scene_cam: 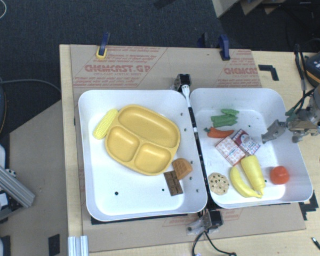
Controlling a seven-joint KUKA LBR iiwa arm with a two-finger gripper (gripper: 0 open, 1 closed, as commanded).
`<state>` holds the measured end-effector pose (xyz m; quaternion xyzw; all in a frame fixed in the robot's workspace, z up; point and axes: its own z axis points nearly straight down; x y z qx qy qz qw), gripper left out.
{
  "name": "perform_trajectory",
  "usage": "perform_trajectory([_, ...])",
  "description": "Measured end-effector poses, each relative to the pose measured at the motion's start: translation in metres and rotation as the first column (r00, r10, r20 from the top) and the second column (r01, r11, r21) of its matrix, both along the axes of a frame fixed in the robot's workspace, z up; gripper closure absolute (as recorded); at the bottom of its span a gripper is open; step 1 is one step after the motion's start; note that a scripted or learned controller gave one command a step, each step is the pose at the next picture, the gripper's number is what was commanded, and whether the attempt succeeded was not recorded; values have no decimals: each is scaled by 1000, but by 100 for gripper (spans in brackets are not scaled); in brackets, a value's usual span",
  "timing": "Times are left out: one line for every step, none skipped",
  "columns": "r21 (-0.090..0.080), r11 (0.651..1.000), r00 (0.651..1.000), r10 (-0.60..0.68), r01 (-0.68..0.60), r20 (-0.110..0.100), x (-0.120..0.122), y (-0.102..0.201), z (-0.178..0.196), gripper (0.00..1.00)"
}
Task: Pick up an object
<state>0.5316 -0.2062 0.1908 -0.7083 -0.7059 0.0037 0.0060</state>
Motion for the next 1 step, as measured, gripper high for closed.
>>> perform_trajectory([-4,1000,1000,4,-4,14,3,0,8,0])
